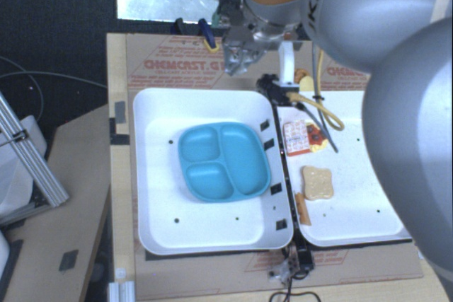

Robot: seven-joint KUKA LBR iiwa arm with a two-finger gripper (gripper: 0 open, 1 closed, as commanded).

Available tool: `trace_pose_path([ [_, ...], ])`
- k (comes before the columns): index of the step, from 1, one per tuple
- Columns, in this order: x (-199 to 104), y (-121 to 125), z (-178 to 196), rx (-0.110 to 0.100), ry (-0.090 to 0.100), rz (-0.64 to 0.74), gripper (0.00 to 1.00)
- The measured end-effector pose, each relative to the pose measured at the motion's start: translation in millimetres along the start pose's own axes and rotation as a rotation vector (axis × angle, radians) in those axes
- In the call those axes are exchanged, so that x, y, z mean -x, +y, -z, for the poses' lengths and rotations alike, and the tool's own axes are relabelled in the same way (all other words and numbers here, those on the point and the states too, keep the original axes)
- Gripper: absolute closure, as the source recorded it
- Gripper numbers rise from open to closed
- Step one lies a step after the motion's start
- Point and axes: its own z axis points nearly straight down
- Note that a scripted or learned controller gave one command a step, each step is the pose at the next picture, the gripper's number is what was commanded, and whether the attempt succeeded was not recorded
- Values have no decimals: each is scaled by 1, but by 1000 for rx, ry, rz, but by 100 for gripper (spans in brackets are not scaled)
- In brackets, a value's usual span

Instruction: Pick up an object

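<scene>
A blue divided plate (225, 160) lies in the middle of the left bin (152, 152). In the right bin (361, 216) I see a slice of toast (318, 182), a red and white packet (296, 137), a thin brown stick (301, 208) and a yellow piece (307, 85) near the far rim. My gripper (237, 59) hangs high above the far edge of the left bin, over the cardboard, apart from every object. Nothing shows in it.
The big grey arm covers the right bin's right side and the upper right of the view. A divider with black clips (276, 152) separates the bins. Cardboard (177, 64) lies under the bins, and a blue clamp (207, 32) sits at its far edge.
</scene>
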Motion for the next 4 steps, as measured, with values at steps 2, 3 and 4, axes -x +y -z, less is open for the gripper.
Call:
trace_pose_path([
  [2,-82,-64,17,6,7,12,100],
  [3,-84,-2,-90,-8,-1,6,100],
  [4,-86,-70,-41,-3,4,9,100],
])
